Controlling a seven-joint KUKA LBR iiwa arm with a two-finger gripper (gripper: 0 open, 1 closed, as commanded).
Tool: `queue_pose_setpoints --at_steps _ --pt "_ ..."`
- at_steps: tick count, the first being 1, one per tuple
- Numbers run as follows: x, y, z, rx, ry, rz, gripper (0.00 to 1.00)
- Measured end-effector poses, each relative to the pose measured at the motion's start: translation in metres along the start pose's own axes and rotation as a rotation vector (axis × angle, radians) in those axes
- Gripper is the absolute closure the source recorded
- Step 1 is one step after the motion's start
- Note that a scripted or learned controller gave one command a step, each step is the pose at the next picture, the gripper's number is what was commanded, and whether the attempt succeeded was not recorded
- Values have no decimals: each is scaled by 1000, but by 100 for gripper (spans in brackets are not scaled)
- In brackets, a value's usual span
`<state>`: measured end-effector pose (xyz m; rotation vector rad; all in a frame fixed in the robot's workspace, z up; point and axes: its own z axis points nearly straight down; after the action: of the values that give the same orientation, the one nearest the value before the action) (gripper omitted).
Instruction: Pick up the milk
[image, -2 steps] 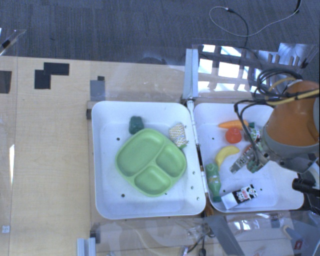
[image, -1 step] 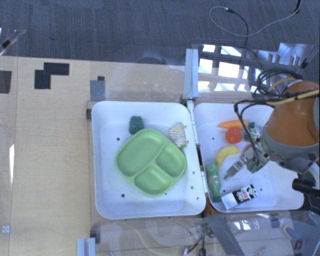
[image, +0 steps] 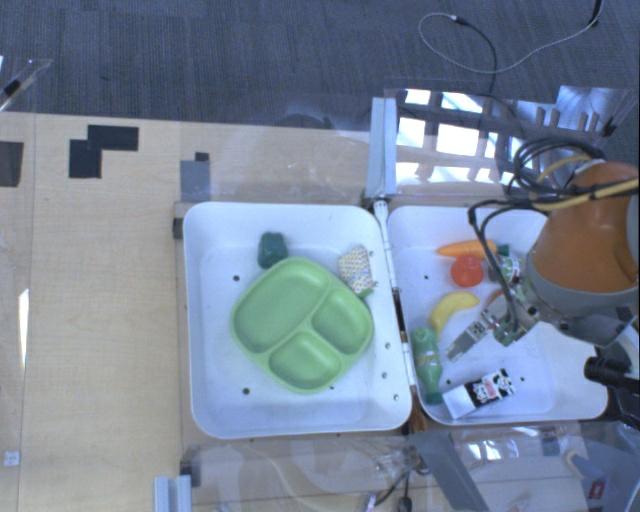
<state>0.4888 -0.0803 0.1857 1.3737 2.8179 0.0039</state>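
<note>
Milk (image: 483, 391) lying flat at the front of the right bin (image: 560, 400), just beside the green bottle (image: 427, 362). Gripper (image: 487, 331) hovering just above and behind it, near the banana (image: 451, 307); fingers parted, grasping nothing. Likely risks: closing short of the carton, or nudging it against the bottle and front wall, out of reach.
</note>
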Motion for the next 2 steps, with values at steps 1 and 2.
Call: queue_pose_setpoints --at_steps 1,2 --pt "-30 -24 63 -1 -1 -242 0" --pt "-32 10 25 0 0 -176 0"
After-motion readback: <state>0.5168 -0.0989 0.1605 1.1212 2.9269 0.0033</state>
